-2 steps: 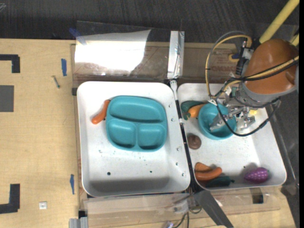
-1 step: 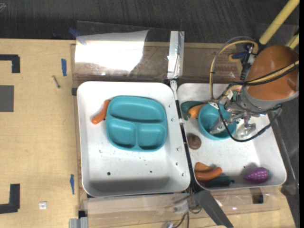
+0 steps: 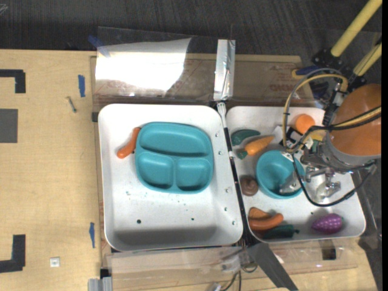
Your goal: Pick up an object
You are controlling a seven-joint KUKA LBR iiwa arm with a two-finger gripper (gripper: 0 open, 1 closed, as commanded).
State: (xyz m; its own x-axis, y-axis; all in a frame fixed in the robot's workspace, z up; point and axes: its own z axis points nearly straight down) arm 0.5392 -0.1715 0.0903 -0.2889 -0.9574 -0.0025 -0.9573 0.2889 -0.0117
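Note:
My gripper (image 3: 314, 180) hangs low over the right bin (image 3: 359, 216), just right of a teal bowl (image 3: 274, 172) and touching or nearly touching its right rim. The orange band of the arm (image 3: 361, 126) sits above it. Around the bowl lie an orange carrot (image 3: 260, 144), a small brown piece (image 3: 249, 185), a red-orange sausage (image 3: 265, 219) and a purple grape bunch (image 3: 327, 224). An orange round fruit (image 3: 303, 123) rests at the back, partly behind cables. Nothing is visibly held.
The left bin (image 3: 163, 234) holds a teal divided plate (image 3: 174, 156) with an orange sausage-like piece (image 3: 128, 145) at its left edge. A teal piece (image 3: 244, 136) lies by the divider between the bins. Black cables (image 3: 291, 111) loop over the right bin's back.

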